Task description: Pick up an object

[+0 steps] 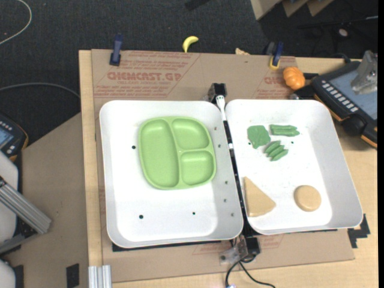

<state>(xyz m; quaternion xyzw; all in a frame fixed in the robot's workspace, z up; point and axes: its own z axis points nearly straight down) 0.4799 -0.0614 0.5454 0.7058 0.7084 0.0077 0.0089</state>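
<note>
The right bin (336, 161) holds several toy foods. A green leafy piece (258, 136), a green bean pod (284, 131) and a smaller green pod cluster (276, 150) lie in its far half. A tan wedge (257, 198) rests near the front left corner, and a round tan cookie (307, 197) lies to its right. In the left bin (120, 209) sits a light green divided plate (177, 152) with three compartments.
Both bins rest on a cardboard sheet (150, 74) held by blue clamps (116, 50). A small yellow banana (190, 42) and an orange toy (293, 77) lie beyond the bins. A black device (345, 98) sits at the far right.
</note>
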